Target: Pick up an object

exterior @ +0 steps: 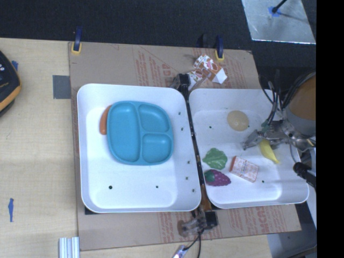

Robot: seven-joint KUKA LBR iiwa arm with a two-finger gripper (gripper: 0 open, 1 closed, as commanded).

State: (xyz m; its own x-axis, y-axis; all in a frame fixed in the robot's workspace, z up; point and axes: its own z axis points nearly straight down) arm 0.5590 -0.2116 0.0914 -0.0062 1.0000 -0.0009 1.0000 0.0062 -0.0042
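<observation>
One red-and-white packet (pixel 244 169) bears unreadable print; hand (pixel 258 140) perhaps grips the banana (pixel 269 151), unclear.

Beside the jaws, passage is blocked by a yellow banana (pixel 269 151); bare bin floor (pixel 215 125) is left beyond them, past a beige ball (pixel 237 120).

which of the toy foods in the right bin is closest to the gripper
The yellow banana, lying right beside the gripper near the bin's right side. The beige ball, the green leaf, the purple grapes and the small packet all lie farther left.
</observation>
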